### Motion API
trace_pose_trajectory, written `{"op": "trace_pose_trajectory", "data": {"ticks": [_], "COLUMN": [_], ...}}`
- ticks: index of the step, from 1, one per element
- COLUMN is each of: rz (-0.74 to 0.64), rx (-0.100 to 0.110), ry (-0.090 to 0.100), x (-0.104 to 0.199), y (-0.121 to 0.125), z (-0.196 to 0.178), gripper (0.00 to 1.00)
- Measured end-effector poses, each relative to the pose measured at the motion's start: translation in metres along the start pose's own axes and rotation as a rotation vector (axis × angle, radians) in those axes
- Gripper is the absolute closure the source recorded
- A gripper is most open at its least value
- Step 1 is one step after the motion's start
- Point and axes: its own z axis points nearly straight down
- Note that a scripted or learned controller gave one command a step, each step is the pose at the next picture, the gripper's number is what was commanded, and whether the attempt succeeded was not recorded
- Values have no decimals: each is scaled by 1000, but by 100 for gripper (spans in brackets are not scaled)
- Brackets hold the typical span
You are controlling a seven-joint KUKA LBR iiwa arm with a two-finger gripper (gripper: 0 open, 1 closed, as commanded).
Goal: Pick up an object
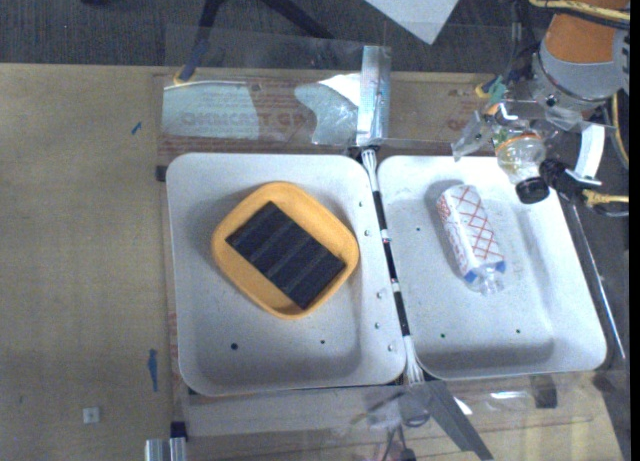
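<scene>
One bottle (467, 236) in right bin (560, 349), lengthwise, cap nearest camera, jaws' state unclear

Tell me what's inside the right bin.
The right bin holds one bottle with a red-patterned white label, lying on its side. The end effector sits at the bin's far rim; whatever lies beneath it is covered.

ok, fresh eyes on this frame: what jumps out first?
The orange dish with a dark ribbed insert, lying in the middle of the left bin. Next, the bottle with a red lattice label, on its side in the right bin. The arm, with its orange band, hangs over that bin's far right corner.
</scene>
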Motion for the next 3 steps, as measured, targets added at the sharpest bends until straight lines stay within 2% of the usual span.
{"op": "trace_pose_trajectory", "data": {"ticks": [1, 2, 3], "rz": [-68, -316, -170], "rx": [-5, -23, -5], "ry": [-2, -7, -2], "x": [1, 21, 15], "y": [4, -33, 4], "z": [147, 149, 86], "gripper": [0, 0, 0]}}
